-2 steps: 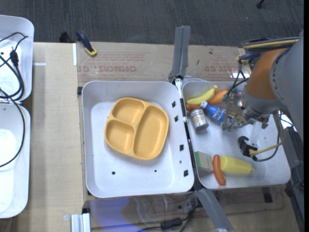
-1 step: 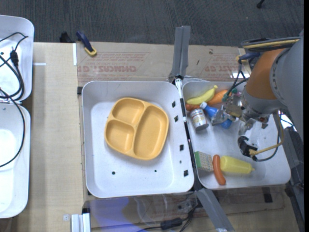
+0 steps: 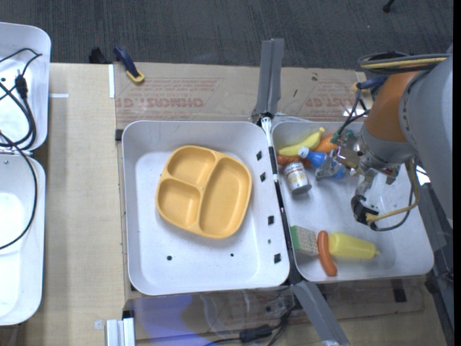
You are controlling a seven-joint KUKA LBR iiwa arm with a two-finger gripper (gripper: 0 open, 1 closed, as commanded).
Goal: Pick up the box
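Observation:
The box point(image 3: 305, 240) is small, green and tan, and lies flat near the front left corner of the right bin point(image 3: 403, 265). A red sausage-shaped toy point(image 3: 325, 253) touches its right side. My gripper point(image 3: 331, 167) hangs over the back half of the same bin, among the toys there and well behind the box. The grey arm with its orange band point(image 3: 387, 114) reaches in from the right and hides part of the bin's back right.
A yellow squeeze bottle point(image 3: 353, 246) lies right of the sausage. A can point(image 3: 296, 177), a banana point(image 3: 302, 143) and a blue bottle point(image 3: 314, 156) crowd the back left of the right bin. The left bin point(image 3: 144, 251) holds a yellow divided plate point(image 3: 204, 191). A black cable point(image 3: 378, 215) loops below the wrist.

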